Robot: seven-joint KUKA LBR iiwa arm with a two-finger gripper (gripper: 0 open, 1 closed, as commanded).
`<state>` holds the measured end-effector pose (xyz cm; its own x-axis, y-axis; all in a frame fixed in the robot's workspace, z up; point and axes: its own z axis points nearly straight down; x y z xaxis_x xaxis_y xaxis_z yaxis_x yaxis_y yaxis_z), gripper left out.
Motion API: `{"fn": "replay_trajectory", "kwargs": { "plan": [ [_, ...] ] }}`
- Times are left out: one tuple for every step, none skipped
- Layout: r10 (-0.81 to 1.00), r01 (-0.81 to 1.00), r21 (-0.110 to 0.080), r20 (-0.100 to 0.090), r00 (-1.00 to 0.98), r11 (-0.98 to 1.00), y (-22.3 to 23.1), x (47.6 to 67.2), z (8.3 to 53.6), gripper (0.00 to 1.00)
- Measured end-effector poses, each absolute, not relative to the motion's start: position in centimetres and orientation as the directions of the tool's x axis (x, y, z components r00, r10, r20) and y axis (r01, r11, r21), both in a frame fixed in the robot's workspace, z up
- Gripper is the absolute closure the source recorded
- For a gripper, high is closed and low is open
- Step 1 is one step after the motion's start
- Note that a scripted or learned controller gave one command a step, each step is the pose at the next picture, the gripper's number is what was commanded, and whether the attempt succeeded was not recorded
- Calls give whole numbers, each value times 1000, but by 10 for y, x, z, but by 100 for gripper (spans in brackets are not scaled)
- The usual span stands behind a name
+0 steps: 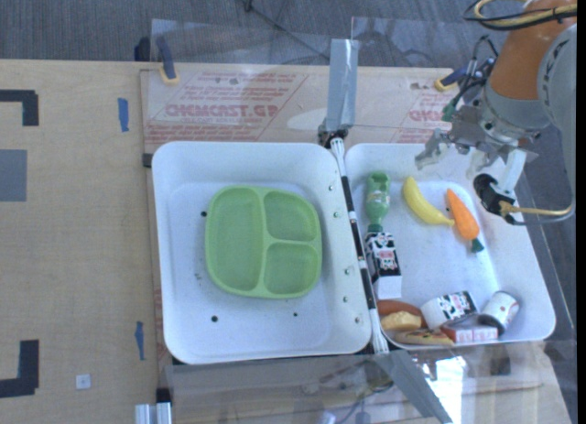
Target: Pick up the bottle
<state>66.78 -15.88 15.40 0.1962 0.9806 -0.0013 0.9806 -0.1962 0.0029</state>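
My gripper (455,145): fingers apart, holding nothing, above the right bin's far edge. Bottle (376,195) hugs the bin wall; fingers may clip that, or banana (423,203).

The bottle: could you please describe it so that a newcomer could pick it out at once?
Look in the right-hand white bin. Along its left wall, near the far end, lies the bottle, just left of the banana. It is the one green thing in that bin, above a small black-and-white carton.
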Motion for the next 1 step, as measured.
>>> {"fn": "replay_trajectory", "kwargs": {
  "plan": [
    [984, 984, -1, 0, 178, -178, -136, 632, 195, 0]
  ]
}}
